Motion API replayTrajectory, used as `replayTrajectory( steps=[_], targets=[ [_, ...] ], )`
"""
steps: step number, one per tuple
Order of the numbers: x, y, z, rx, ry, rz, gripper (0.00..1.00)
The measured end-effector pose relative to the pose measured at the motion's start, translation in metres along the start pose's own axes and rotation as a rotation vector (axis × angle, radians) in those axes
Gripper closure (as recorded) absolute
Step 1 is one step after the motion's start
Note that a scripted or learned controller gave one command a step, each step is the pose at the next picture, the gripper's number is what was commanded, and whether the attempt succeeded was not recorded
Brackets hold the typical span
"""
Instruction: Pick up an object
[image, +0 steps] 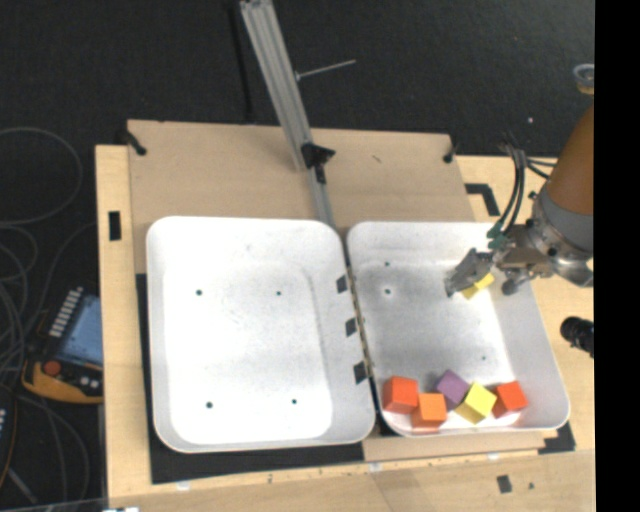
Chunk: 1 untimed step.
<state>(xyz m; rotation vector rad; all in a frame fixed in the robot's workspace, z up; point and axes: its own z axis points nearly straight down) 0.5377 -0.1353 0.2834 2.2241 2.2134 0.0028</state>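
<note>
My gripper (484, 277) hangs over the right part of the right bin (400, 260), reaching in from the right. A small yellow block (480, 284) sits between its grey fingers (463, 274), and the gripper is shut on it. Along the front wall of the same bin lie several more blocks: an orange one (401, 392), a second orange one (431, 407), a purple one (453, 386), a yellow one (480, 401) and a red-orange one (511, 396).
The left bin (245, 330) lies beside the right one, with small clips (353, 325) along the shared edge. A slanted metal rail (285, 95) rises from behind the bins. Cables and a handheld pendant (70, 345) lie off the bench to the left.
</note>
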Motion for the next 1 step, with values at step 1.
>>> replayTrajectory(
  steps=[1],
  targets=[
    [-0.0599, 0.0215, 0.1607, 0.008, 0.0, -0.003, 0.0]
  ],
)
